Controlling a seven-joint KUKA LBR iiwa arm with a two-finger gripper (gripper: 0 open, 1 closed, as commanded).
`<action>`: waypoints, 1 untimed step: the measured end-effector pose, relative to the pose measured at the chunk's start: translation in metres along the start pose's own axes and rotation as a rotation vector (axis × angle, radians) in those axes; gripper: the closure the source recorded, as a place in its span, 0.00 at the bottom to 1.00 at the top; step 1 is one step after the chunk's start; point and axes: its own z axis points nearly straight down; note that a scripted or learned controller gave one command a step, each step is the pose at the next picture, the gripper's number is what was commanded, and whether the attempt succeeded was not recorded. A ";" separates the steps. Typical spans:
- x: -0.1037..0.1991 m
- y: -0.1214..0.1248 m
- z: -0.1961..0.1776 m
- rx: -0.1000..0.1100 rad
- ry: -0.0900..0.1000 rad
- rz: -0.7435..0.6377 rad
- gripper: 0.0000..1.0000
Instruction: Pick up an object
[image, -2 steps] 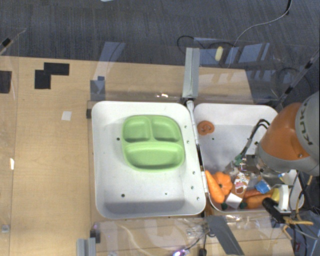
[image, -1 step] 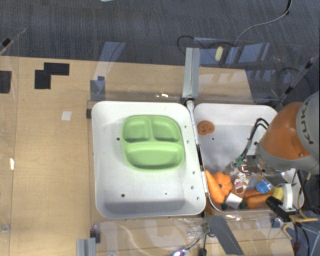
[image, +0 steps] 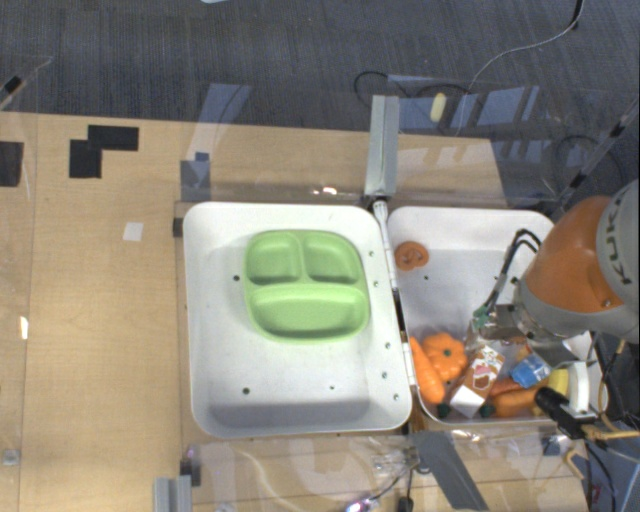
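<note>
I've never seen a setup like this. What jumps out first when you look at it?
The big green divided plate lies alone in the left white bin. At the right, the grey arm's orange band hangs over the right bin, where an orange pumpkin toy and other small bright things crowd the near end.

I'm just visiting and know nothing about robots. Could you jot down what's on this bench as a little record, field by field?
left bin: holds a green divided plate, lying flat near the middle
right bin: small orange round piece alone near its upper left corner
right bin, lower end: a heap of small things, among them an orange pumpkin toy and a blue item
arm: reaches in from the right, orange band above the wrist
gripper: low over the heap; what it holds, if anything, cannot be made out
</note>
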 end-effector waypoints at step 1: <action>-0.001 0.000 0.000 0.001 -0.002 0.002 0.00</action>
